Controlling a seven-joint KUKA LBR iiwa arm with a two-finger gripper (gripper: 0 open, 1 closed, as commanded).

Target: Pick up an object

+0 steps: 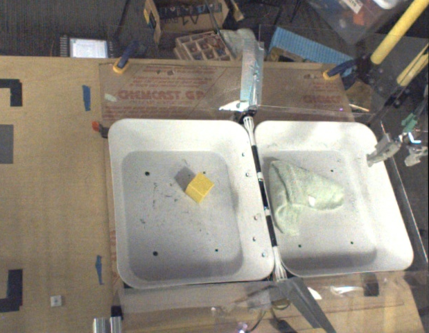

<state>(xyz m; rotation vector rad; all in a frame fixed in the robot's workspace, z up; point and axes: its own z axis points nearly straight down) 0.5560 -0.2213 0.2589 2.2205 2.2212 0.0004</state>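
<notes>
Camera view: two white bins side by side on the bench. Left bin (131, 144) has a small yellow block (199, 187) near its middle, tilted, lying apart from all four walls with bare floor round it. Right bin (380, 241) holds a crumpled pale green cloth (301, 194) in its left half, close to the wall shared with the left bin. Gripper (393, 146) sits at the right bin's upper right rim, well apart from both block and cloth; too small and blurred to tell its state, nothing seen in it. Behind the bins: cardboard sheet (172, 92), a blue clamp (342, 69), cluttered cables and boxes.
</notes>
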